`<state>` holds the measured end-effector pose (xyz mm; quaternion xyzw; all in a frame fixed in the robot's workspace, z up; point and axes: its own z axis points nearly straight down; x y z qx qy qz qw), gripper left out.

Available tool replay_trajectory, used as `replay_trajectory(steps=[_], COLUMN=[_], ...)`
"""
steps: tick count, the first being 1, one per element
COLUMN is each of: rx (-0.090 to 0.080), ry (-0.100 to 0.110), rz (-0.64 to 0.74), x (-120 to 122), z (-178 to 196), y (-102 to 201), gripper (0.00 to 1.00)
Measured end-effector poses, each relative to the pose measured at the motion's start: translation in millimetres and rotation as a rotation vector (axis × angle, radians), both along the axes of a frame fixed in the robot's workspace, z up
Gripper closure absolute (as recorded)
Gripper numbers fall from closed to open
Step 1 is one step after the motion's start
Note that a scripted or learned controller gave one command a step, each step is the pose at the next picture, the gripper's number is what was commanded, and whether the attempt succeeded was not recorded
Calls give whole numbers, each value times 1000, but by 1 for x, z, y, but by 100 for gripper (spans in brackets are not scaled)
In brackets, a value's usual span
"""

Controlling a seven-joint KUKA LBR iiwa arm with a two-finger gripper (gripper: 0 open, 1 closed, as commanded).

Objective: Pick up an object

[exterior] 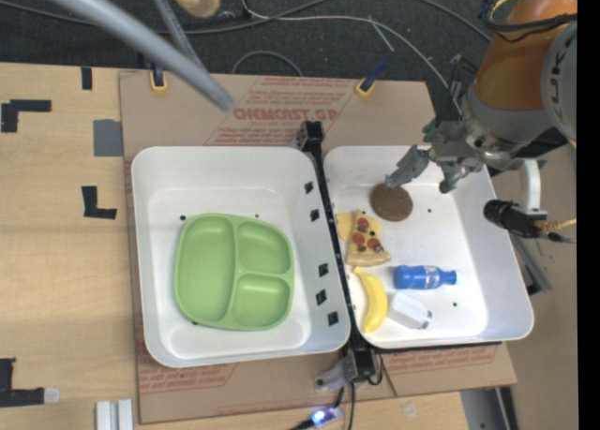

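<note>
My gripper [429,175] hangs open over the back of the right bin [469,231], its two grey fingers spread with nothing between them. Just below and left of the left finger [406,169] lies a round brown cookie [391,203]. Further toward the front are a pizza slice [367,242], a yellow banana [373,300], a blue bottle [424,277] lying on its side, and a small white block [409,311].
The left bin [155,231] holds a green divided plate [234,271]. A black divider [320,222] runs between the bins. The arm with its orange band [525,35] comes in from the upper right. Grey tubing crosses the top left.
</note>
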<state>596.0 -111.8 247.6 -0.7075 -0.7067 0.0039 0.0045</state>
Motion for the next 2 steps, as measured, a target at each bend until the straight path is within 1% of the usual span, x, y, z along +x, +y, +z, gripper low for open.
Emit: replay_trajectory(steps=[1, 2], rx=[-1, -1], ry=[-11, -3], rz=[2, 2], x=[2, 0], z=[5, -59], y=[0, 2], gripper=[0, 0])
